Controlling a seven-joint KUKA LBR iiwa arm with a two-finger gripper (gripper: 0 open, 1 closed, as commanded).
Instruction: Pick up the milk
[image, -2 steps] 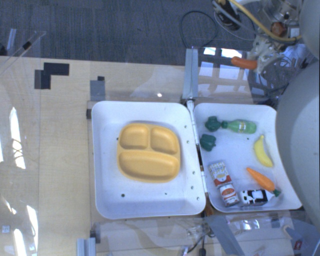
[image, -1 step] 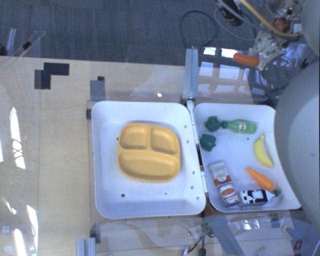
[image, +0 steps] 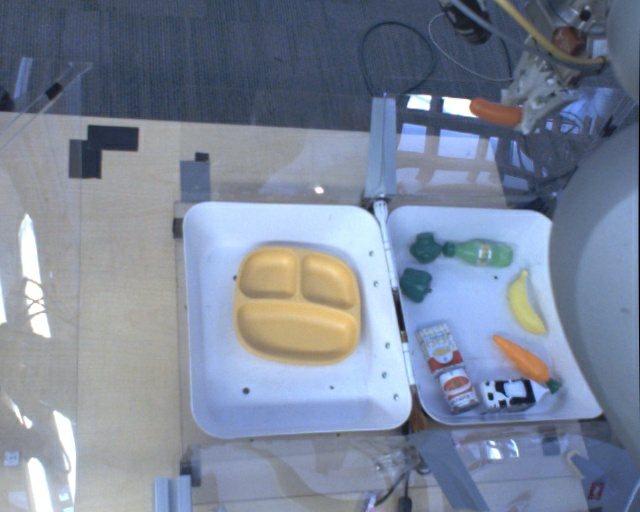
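Milk (image: 513, 394) — small black-and-white cow-print carton, lying on its side at the near edge of the right bin (image: 480, 310), just beside the carrot (image: 523, 359) and a can (image: 456, 388). Prob. light, stiff toy, smooth sides; best taken across its narrow width, clear of the neighbours. Arm (image: 600, 300) looms at the right, big and blurred — gripper state: can't tell.

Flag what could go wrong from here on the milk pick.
The milk, black-and-white patterned, lies in the right bin's near corner, so the fingers may hit the wall. The carrot and a can appear to touch it, so a grasp could catch or push those instead.
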